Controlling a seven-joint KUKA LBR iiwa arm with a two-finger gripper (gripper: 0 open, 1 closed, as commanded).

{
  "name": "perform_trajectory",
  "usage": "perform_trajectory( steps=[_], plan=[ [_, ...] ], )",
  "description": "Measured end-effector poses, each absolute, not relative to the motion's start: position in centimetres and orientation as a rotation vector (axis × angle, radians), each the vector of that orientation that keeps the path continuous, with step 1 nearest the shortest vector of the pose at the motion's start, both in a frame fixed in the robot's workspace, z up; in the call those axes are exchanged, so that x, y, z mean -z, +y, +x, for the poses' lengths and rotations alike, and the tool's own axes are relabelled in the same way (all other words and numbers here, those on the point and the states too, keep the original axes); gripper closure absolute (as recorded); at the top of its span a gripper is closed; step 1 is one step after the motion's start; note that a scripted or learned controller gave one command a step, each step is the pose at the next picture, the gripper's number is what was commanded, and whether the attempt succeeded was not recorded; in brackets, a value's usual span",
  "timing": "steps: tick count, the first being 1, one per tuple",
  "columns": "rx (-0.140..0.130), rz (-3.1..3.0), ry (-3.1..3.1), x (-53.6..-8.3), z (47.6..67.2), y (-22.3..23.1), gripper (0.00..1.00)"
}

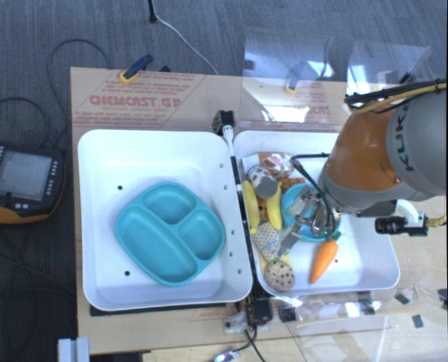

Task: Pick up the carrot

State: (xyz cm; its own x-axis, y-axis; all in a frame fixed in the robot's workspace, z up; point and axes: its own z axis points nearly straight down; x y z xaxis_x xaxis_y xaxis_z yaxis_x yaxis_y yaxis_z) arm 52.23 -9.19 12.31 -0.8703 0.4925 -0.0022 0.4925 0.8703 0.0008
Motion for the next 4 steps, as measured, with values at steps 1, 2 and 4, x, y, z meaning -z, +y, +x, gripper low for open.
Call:
perform_trajectory(
  steps=[1,2,4],
  plan=[
    [0.003,0.236,3.128,-10.1,48.5,-13.3,0.0],
    [0.01,0.235,3.113,-11.4,49.0,-13.4,1.0],
    [0.006,0.042,3.137,-10.1,59.2,-12.1,0.0]
  ],
)
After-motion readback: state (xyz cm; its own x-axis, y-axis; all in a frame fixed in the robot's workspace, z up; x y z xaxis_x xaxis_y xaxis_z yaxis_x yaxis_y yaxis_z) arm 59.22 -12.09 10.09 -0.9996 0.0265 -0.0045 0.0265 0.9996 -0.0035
